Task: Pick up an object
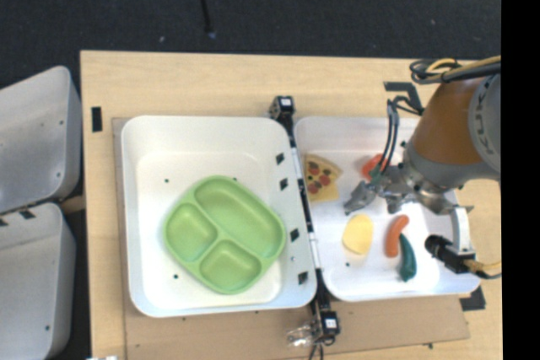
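Observation:
My gripper (374,196) hangs over the middle of the right bin (396,291), low above its floor, with nothing seen in its grasp. Just below it lie a yellow rounded piece (358,234) and an orange sausage-shaped toy (395,236). A dark green pepper-like toy (407,259) sits beside the sausage on its right. A toy pizza slice (321,176) lies to the gripper's left by the bin's wall. A small red thing (371,165) peeks out just above the gripper, partly hidden by cables.
The left bin (128,181) holds a light green divided plate (224,233). The arm's orange band and grey wrist (447,139) cover the right bin's far right side. A black cable fitting (447,253) lies near its right rim. Clips line the wall between the bins.

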Controlling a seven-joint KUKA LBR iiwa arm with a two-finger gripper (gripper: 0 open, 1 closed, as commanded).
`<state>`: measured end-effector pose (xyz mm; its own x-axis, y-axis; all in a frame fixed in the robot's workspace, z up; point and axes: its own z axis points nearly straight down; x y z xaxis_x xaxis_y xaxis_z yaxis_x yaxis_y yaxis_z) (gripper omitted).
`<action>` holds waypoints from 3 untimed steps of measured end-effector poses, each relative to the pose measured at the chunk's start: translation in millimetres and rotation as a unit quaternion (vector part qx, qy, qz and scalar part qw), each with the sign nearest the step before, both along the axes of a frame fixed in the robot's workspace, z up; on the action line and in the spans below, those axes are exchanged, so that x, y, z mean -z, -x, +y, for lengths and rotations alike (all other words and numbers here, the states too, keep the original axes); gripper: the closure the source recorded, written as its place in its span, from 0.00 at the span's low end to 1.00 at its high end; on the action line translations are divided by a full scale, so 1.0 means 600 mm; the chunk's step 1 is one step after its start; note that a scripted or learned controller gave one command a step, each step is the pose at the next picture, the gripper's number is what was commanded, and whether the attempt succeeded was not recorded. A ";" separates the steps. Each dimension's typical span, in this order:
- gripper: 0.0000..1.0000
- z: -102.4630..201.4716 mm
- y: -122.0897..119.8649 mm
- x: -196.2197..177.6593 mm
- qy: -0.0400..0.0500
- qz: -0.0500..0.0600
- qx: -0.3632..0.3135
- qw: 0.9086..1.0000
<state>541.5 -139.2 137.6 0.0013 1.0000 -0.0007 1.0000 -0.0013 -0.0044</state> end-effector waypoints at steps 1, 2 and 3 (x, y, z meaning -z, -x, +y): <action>0.00 -0.002 0.001 0.065 0.000 0.000 0.000 1.000; 1.00 -0.003 -0.001 0.044 0.000 -0.003 0.003 1.000; 1.00 -0.010 0.000 -0.029 0.001 -0.005 0.004 1.000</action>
